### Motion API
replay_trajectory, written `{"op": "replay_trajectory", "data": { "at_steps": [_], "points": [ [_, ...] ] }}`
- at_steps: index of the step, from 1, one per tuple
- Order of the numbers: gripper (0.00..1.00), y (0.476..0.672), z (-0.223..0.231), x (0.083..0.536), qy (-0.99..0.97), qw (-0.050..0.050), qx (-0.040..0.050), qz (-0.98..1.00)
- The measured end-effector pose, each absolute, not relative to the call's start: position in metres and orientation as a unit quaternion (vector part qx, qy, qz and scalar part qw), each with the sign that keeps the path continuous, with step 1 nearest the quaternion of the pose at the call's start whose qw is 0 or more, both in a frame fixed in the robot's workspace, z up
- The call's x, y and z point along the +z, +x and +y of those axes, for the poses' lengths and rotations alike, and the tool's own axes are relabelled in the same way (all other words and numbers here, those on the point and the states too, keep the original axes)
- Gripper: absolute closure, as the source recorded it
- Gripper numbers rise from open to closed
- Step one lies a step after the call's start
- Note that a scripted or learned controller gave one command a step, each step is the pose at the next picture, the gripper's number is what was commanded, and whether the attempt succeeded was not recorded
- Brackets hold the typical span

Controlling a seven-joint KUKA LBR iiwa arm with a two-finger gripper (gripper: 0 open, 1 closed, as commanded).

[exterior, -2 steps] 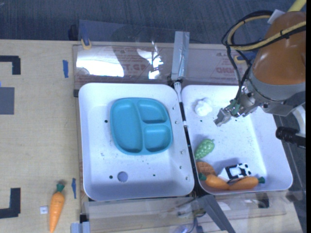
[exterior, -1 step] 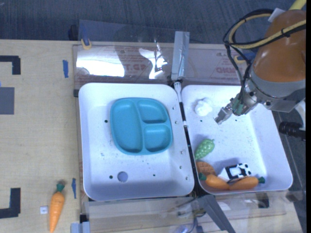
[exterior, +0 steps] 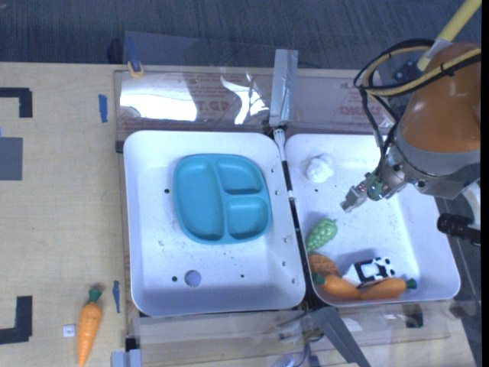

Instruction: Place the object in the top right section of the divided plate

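grey arm reaching leftward; claw [exterior: 356, 198] angled down

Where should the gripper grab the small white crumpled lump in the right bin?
Grip the small white crumpled lump across its rounded middle, coming straight down from above. It looks compact, with no handle, and sits apart from the other toys, so there seems to be room on both sides.

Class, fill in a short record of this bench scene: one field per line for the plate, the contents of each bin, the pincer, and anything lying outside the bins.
left bin: blue divided plate, nothing on it
right bin: white crumpled object, green toy, orange toy carrot, black-and-white toy
pincer: above right bin, between white object and green toy, nothing seen in it
outside bins: toy carrot on bench, front left
task state: nothing yet in the plate's top right section
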State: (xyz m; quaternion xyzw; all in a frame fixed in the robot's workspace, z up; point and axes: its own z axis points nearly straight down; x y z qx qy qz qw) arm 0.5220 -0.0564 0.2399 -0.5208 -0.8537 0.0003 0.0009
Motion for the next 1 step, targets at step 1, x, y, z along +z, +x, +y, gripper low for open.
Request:
{"op": "replay_trajectory", "data": {
  "at_steps": [1],
  "points": [
    [1.0, 0.5024, -0.08, 0.2344, -0.437, 0.0, 0.0, -0.9]
  ]
}}
